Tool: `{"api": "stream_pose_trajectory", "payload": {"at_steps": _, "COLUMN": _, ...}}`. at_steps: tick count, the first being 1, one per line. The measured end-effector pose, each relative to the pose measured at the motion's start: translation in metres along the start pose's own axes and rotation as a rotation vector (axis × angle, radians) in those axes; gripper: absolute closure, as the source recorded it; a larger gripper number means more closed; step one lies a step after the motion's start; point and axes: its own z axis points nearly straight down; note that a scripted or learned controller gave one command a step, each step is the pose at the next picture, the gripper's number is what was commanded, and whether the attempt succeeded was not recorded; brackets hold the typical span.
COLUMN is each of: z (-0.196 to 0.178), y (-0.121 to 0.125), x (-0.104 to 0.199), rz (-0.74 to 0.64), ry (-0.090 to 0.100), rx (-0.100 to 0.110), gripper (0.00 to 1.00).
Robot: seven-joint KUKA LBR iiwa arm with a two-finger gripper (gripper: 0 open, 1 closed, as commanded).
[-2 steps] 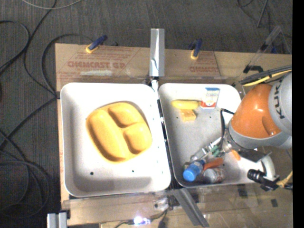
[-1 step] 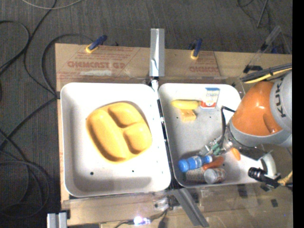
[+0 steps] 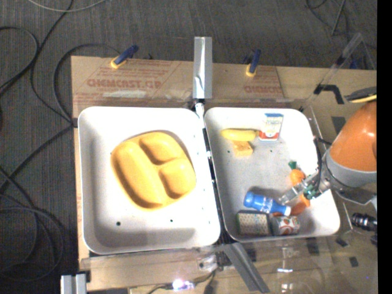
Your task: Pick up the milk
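**Milk carton sits at the far edge of the right bin, arm low at the near right**

While the grey arm with its orange band (image 3: 360, 141) comes in from three o'clock, its end effector (image 3: 298, 193) hangs low over the right shallow white bin (image 3: 318, 127), toward that bin's four o'clock corner. Metal fingers (image 3: 288, 196) point toward nine o'clock, right beside a blue cylindrical bottle with a white cap (image 3: 264, 203) and an orange carrot-shaped toy with a green tip (image 3: 296, 176). How wide the fingers stand, and whether anything sits between them, I cannot tell; the parts blur together there.

At the bin's twelve o'clock edge, well apart from the end effector, stands the small white milk carton with red and blue print (image 3: 271, 127). Just beside it, at its nine o'clock, lies a yellow banana-like piece (image 3: 239, 135) over a small yellow block (image 3: 242, 148).

Along the six o'clock rim are a grey mesh-patterned box (image 3: 253, 223) and, just beside it, a small red and white can lying on its side (image 3: 285, 225).

Over in the left shallow white bin (image 3: 92, 164), a yellow plastic divided tray with three compartments (image 3: 154, 169) rests near the middle. Both bins sit on a brown cardboard-covered worktop (image 3: 135, 81) with blue and yellow clamps (image 3: 124, 56) at its twelve o'clock edge.
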Motion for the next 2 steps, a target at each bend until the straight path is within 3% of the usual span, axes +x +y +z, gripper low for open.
{"api": "stream_pose_trajectory", "payload": {"at_steps": 1, "z": -0.0642, "y": -0.0074, "x": -0.0167, "rz": -0.27, "ry": -0.001, "rx": 0.0, "gripper": 1.0}}
{"api": "stream_pose_trajectory", "payload": {"at_steps": 2, "z": -0.0664, "y": -0.0068, "x": -0.0164, "rz": -0.514, "ry": -0.002, "rx": -0.001, "gripper": 1.0}}
